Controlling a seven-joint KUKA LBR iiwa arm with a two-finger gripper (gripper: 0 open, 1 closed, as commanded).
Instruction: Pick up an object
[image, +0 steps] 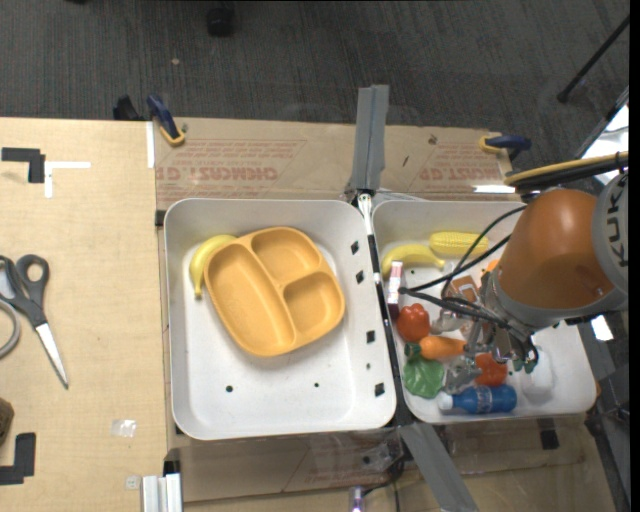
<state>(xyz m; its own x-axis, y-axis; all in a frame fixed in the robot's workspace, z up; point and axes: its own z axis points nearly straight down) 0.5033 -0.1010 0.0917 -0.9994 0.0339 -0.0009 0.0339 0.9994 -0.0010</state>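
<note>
Reaching down into the right-hand shallow white bin (420, 212), the end effector (478, 355) is sitting low among the cluttered toys, and whether it is clenched or released cannot be told, since cables and the grey arm with its orange band (555, 250) are covering it. Crowding around it are a small red plastic pepper (412, 322), an orange plastic carrot-like piece (440, 347), a green plastic leafy piece (422, 377) and a blue plastic bottle lying on its side (485, 401); any of these could be the thing to pick. A yellow corn cob toy (455, 242) is lying farther back. Doing this step well probably means centring on one item before closing. The left-hand white bin (180, 330) is holding a divided yellow plastic plate (275, 290). Printing on the brown cardboard sheet (250, 165) over the tabletop is appearing reversed and is not readable with confidence.
</note>
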